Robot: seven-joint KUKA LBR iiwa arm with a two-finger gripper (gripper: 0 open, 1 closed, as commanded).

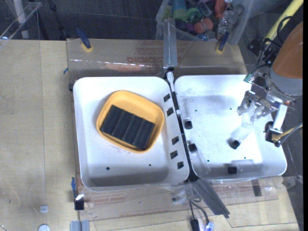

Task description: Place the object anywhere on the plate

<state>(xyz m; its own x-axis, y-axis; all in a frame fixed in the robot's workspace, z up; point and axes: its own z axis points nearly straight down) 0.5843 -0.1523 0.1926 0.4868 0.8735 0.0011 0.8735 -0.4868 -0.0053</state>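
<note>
A yellow plate (107,110) lies in the left bin (86,167), slightly left of its middle. A black ribbed rectangular object (127,126) rests flat on the plate, covering most of its floor. My gripper (253,139) hangs over the right side of the right bin (207,100), far from the plate. It stands open, and I see nothing between its pale fingers (240,129). The dark tip of the left finger is close to the bin floor.
A ridge with several black clips (175,126) divides the two bins. A clear box of colourful toys (202,8) stands behind the bins. Blue clamps (85,44) hold the back edge. The grey and orange arm (288,57) fills the right side.
</note>
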